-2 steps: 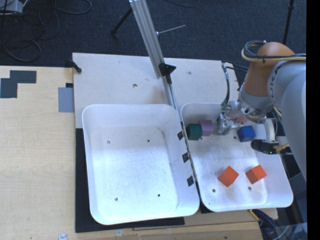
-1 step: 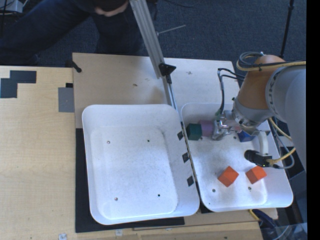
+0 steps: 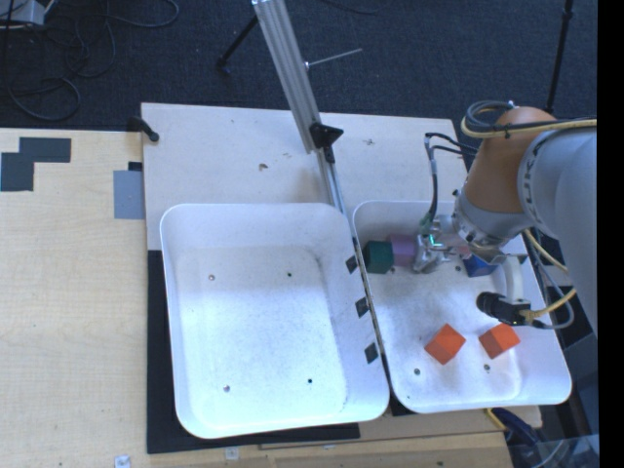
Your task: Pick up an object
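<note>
My gripper (image 3: 423, 255) is low in the right bin (image 3: 546, 388), near its far left side. A purple object (image 3: 403, 251) lies right against the gripper's left side, and a green block (image 3: 378, 255) touches the purple one further left, by the bin's wall. Whether the purple object is gripped cannot be made out. A blue object (image 3: 479, 265) shows partly under the wrist, to the gripper's right. Two orange blocks (image 3: 445, 343) (image 3: 499, 340) lie in the near part of the same bin, apart from the gripper.
The left bin (image 3: 195, 261) sits beside the right one, with black clips along the shared edge. A slanted aluminium rail (image 3: 292, 76) rises behind the bins. Black cables (image 3: 507, 308) hang from the arm over the right bin.
</note>
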`<state>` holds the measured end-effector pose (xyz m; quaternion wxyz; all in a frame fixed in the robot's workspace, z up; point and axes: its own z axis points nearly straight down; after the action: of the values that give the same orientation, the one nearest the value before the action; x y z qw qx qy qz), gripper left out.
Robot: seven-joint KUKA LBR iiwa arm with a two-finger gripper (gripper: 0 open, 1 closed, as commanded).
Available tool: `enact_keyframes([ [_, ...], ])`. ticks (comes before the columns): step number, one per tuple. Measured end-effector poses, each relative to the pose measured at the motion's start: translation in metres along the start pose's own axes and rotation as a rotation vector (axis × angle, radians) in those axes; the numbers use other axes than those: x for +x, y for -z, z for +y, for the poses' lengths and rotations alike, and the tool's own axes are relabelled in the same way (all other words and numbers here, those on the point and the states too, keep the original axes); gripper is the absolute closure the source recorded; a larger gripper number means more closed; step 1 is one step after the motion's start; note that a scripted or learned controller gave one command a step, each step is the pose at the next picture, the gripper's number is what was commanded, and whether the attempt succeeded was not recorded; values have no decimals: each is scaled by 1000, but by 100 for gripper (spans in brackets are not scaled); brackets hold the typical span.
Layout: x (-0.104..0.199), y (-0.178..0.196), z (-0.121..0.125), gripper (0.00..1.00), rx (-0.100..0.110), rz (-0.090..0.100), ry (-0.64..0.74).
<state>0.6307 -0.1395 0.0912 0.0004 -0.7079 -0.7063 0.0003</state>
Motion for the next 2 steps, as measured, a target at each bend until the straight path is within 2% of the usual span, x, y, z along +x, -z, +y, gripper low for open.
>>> enact_keyframes([
  [1, -6, 3, 9, 0, -6, -23, -11],
  [2, -5, 3, 10, 0, -6, -23, -11],
])
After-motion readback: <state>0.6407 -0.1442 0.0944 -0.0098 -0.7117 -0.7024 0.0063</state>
